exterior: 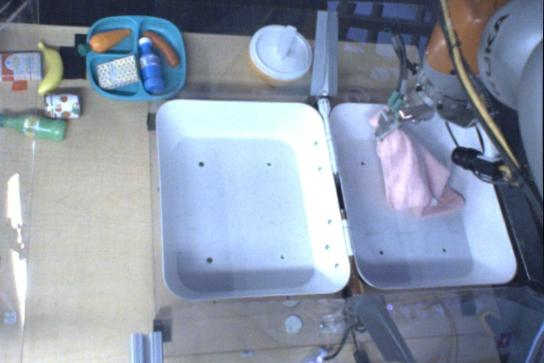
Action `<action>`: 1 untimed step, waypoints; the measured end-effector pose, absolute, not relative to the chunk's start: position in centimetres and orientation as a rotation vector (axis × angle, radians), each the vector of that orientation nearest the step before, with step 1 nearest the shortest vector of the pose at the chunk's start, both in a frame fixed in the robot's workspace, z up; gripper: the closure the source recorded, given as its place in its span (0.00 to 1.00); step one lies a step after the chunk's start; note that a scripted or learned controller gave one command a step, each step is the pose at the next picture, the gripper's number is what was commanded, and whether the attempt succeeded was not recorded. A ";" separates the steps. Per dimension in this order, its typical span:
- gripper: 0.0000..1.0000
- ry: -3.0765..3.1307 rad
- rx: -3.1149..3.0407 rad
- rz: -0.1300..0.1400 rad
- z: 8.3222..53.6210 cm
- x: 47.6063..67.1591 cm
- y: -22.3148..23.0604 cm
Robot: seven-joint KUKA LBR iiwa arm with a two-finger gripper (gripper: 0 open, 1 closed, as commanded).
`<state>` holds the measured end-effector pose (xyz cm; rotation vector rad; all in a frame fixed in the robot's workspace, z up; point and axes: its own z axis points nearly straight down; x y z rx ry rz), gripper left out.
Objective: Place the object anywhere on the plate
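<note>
While the pincer (393, 116) grips the top corner of a pink cloth (414, 172), the rest droops into the right bin (442, 263), toward 3 o'clock on the worktop (85, 251). Risk, as I judge it: the thin pinch slips, or the trailing cloth snags the bin wall. White bins, pale wood. Nearest plate-like thing: blue divided tray (174, 55), 10 o'clock.

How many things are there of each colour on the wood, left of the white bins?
Yellow: 1, banana
Green: 1, bottle
Blue: 1, tray
White and red: 2, carton, can
Total: 5
</note>
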<state>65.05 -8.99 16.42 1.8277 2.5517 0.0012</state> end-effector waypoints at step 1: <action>1.00 2.558 1.816 0.004 21.6 65.2 -8.8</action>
